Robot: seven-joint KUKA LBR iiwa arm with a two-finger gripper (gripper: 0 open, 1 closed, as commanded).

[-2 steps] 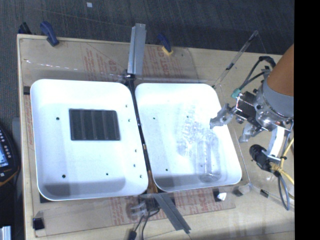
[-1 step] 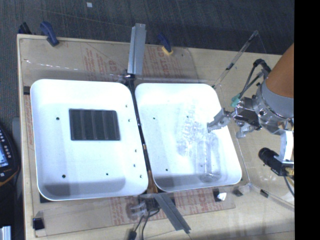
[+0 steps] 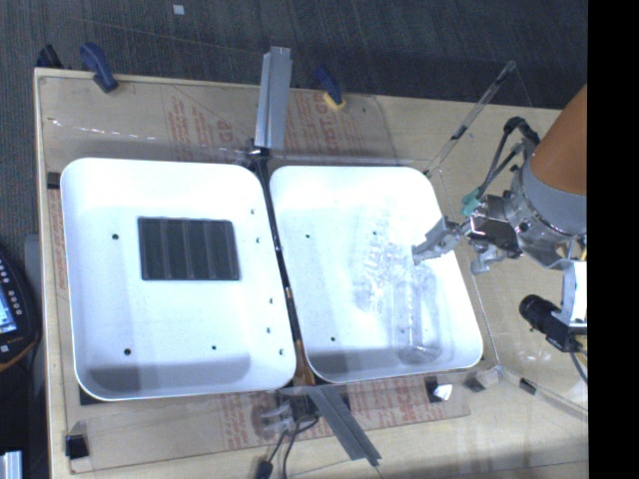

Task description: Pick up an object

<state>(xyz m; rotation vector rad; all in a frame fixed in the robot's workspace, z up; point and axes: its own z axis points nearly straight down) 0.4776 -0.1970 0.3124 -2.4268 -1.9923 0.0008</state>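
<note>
**Pincer poised at the right bin's edge**

The pincer (image 3: 431, 245) is seen at the right edge of the right bin (image 3: 329, 352), reaching in from the arm (image 3: 544, 218). Whether it is released or clenched cannot be told. A clear plastic object (image 3: 399, 282) is lying in the right half of that bin, just beside the pincer tip. A dark ribbed tray (image 3: 188, 248) is lying in the left bin (image 3: 100, 347) on the tabletop (image 3: 150, 118).
</note>
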